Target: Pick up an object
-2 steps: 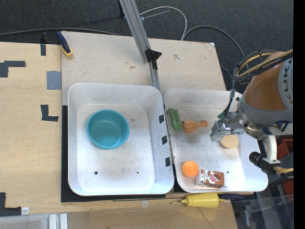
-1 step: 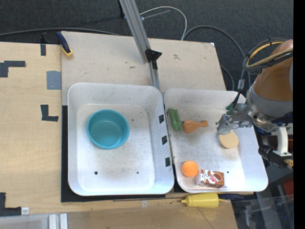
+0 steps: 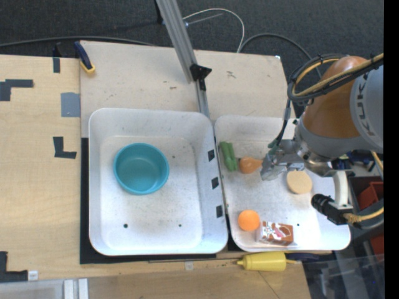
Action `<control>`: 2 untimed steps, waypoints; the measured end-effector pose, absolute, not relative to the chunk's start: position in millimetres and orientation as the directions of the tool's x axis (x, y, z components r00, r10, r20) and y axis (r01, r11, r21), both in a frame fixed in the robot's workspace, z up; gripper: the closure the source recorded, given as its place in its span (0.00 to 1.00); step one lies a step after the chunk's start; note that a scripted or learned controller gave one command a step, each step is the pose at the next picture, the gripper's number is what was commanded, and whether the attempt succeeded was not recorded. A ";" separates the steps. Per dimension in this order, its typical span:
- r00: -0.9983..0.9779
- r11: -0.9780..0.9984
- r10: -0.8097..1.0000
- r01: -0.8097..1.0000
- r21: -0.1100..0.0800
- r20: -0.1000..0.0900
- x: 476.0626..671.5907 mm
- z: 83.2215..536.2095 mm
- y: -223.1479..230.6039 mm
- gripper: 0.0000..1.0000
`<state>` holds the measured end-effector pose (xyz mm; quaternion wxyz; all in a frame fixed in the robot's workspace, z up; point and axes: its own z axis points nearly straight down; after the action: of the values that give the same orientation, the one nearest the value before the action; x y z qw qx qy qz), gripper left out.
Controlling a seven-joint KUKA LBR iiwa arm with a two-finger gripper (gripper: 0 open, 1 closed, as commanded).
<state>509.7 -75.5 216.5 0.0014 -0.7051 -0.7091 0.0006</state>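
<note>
Gripper (image 3: 272, 167) is hanging low at centre right of the frame over the right bin (image 3: 249, 129), just beside a small orange-brown rounded piece (image 3: 250, 165), seemingly lining up a pick; how far it is open cannot be told, and nothing is showing in its grasp. Candidates are lying loose there: a green oblong (image 3: 228, 156), pale disc (image 3: 299, 182), smooth orange ball (image 3: 249, 220), crinkled packet (image 3: 276, 232). Glossy teal bowl (image 3: 141, 168) is sitting in the left bin (image 3: 100, 167).
</note>
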 end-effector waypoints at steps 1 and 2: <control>-0.007 0.007 1.000 1.000 -0.003 0.001 514.7 210.2 -23.8 1.00; -0.007 0.007 1.000 1.000 -0.005 0.002 503.1 207.2 31.6 1.00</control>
<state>503.1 31.6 207.2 0.0022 -0.7045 -0.7097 0.0011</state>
